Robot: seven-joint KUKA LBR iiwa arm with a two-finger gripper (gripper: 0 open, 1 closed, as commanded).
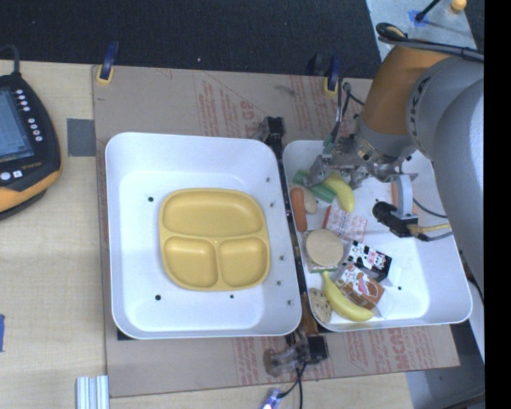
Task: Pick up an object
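The likeliest target is the small banana point(343, 193) at the 12 o'clock end of the right bin point(426, 301), since the gripper point(345, 167) sits low just above it, touching or nearly so; how its jaws stand cannot be told from this slanted view, and nothing shows the banana actually gripped. Toys crowd the bin's 9 o'clock wall, probably where they tumbled: a green piece point(311, 183) beside the banana, an orange sausage point(299, 208) along the wall, a round tan cookie point(325, 248), a second banana point(341, 300) at 7 o'clock, a black-and-white patterned packet point(370, 260) and a reddish snack packet point(360, 289). A pinkish card point(346, 222) bears print too small to read. The left bin point(128, 228) holds a yellow divided plate point(214, 238) at its centre. On the bench point(43, 296), at 9 o'clock, lies the control pendant point(13, 147); the cardboard point(230, 100) under the bins carries faded red lettering, illegible here.
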